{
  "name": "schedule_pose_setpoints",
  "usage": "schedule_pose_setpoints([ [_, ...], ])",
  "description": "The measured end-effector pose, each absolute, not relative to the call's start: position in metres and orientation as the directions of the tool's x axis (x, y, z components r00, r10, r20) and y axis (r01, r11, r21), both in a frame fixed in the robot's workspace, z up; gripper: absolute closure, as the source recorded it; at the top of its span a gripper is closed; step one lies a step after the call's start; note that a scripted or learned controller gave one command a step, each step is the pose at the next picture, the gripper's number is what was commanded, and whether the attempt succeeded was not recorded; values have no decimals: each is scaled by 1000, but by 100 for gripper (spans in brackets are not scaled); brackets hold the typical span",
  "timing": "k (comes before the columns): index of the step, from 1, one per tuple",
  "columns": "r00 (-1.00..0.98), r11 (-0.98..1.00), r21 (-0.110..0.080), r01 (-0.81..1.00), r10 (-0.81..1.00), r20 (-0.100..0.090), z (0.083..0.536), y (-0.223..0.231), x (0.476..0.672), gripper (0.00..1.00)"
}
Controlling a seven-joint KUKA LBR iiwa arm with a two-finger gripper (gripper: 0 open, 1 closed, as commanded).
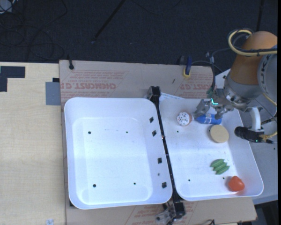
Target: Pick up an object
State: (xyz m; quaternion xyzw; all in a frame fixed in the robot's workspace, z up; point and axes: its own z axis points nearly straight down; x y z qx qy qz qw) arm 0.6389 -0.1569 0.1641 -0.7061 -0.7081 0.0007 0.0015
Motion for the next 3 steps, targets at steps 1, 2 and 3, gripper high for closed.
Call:
schedule_pose_setpoints([
  [1,3,-2,-15,1000,1000,4,83,-201,641,0],
  [2,-1,1,5,1000,1000,-2,163,-213,645,0],
  [3,-1,1,-8,1000,1000,2,83,-212,624,0],
])
